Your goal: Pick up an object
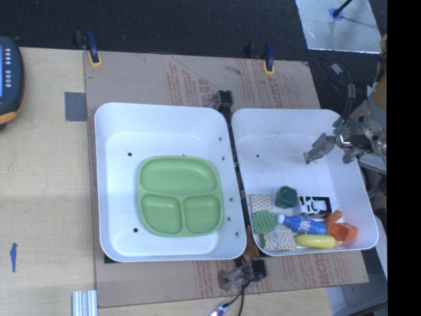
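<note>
The right bin (276, 127) holds a pile of small objects at its near end: a dark green round piece (286, 195), a black and white card (316, 205), a blue bottle (305, 226), a yellow banana (315, 241), an orange piece (342, 230), a green round brush (264, 221) and a patterned cloth (279, 239). My gripper (320, 148) hangs over the bin's far right part, above bare floor, well clear of the pile. Nothing shows between its fingers.
The left bin (115, 127) holds a green divided plate (179, 195). Clamps sit on the cardboard's far edge (268, 58). A blue and orange device (9, 78) lies at the bench's far left. Cables and fixtures sit between the bins, far and near.
</note>
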Controlling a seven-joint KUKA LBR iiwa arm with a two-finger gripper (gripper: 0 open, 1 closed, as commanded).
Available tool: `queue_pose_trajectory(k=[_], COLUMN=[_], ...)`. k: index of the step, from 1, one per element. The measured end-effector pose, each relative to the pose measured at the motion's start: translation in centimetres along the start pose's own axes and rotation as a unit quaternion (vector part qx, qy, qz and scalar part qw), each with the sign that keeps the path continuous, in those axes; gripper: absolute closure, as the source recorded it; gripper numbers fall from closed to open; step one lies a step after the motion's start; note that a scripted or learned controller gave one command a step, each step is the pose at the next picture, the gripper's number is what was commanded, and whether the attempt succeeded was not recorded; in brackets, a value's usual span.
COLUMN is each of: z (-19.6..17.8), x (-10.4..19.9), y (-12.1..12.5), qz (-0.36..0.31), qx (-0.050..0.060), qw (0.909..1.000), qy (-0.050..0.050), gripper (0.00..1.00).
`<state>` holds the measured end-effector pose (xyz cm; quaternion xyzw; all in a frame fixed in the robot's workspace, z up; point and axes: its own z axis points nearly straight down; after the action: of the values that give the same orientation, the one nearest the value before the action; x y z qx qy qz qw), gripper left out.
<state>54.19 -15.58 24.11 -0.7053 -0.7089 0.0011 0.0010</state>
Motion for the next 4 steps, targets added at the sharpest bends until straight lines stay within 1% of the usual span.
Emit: queue_pose_trajectory(k=[1,2,3,4], z=[15.4,14.8,14.8,14.9], x=[3.3,3.9,-0.3,1.1], y=[-3.7,2.5,7.8,5.3], qz=[0.000,-0.001,-0.001,0.001], qx=[-0.001,-0.003,-0.004,0.002], qw=[1.0000,1.0000,1.0000,1.0000], qy=[0.001,0.000,-0.001,0.000], gripper=[0.00,0.00,0.00,0.00])
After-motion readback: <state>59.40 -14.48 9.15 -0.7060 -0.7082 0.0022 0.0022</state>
